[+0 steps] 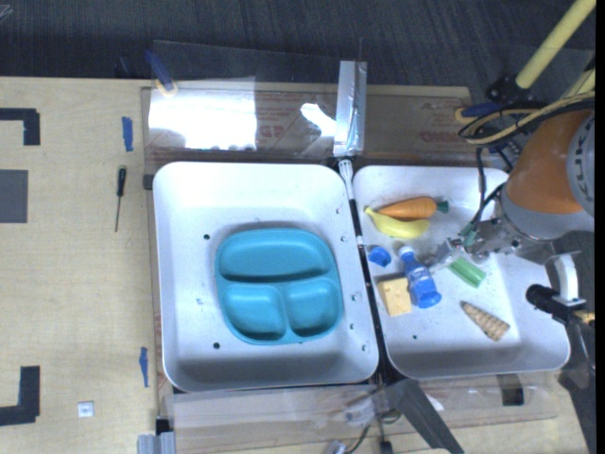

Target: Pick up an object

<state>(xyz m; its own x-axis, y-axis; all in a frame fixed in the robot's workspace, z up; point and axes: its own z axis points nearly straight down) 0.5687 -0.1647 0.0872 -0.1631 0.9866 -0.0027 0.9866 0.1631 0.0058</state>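
— Reaching in from the right, the grey arm (553,173) with its orange band bends down over the right bin (539,343), and the end effector (470,241) sits low near the bin's middle. Can you read the fingers?

— No, they blur into cable and clutter; I cannot tell how they stand. Just beside them lies a green block (467,271), its long axis slanting from upper left to lower right.

— And the rest?

— An orange carrot (408,206) lies nearly level, tip toward the left, touching a yellow banana (397,224) below it. A blue bottle (419,282) runs diagonally, beside a yellow cube (396,297). A cone (486,320) points up-left. The left bin (180,197) holds a blue divided tray (279,284).
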